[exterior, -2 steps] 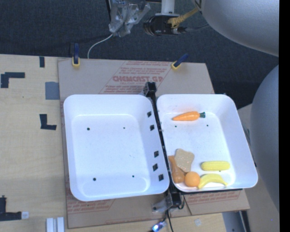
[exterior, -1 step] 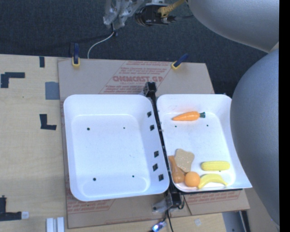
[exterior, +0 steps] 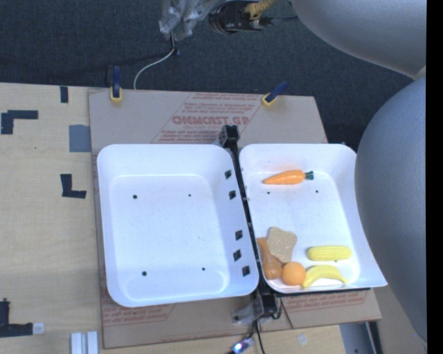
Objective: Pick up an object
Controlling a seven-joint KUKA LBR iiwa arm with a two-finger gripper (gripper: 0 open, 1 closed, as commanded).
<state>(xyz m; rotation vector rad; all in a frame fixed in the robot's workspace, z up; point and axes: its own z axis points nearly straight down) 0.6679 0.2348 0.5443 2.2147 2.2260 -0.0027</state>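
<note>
A: Object to pick — which ones are on offer, and where?

B: All of them lie in the right bin (exterior: 346, 181). The left bin (exterior: 166, 221) has only its white floor showing. Both sit on a brown board on the surface (exterior: 41, 228).

A: Biggest first, please.

B: The arm (exterior: 401, 159) fills the right edge and upper right of the frame, grey and blurred. The claw (exterior: 181, 19) seems to be the pale shape at the top centre, well apart from both bins; I cannot tell whether it is apart or together.

A: And the items?

B: A carrot (exterior: 285, 178) lies alone in the upper part of the bin. In the lower part cluster a banana (exterior: 323, 277), a corn cob (exterior: 328, 253), a bread slice (exterior: 281, 243) leaning on a brownish item beneath it, and an orange (exterior: 293, 274).

A: So how far along?

B: Nothing is lifted, as I judge it. The whole pick is left: descend, close, raise.
</note>
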